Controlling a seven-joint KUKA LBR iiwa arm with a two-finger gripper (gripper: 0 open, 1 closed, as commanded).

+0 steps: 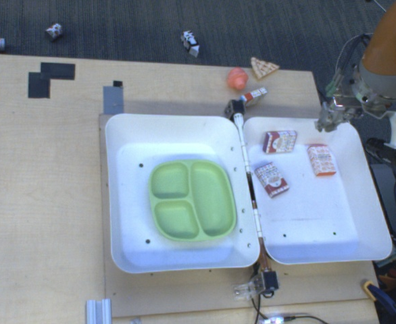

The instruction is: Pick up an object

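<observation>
Where arm leaves frame, gripper [328,121] blurred, opening indiscernible, above right bin [360,181] corner.

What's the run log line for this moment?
grey two-finger gripper: above right bin's far edge | three small printed packets: lying in right white bin | nothing held

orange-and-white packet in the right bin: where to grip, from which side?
Judging by pose: the orange-and-white packet lies flat, long axis running up-down in view, apart from its neighbours. Come straight down and pinch across its short width, mid-length. The gripper hovers near the bin's far edge, close above it.
</observation>
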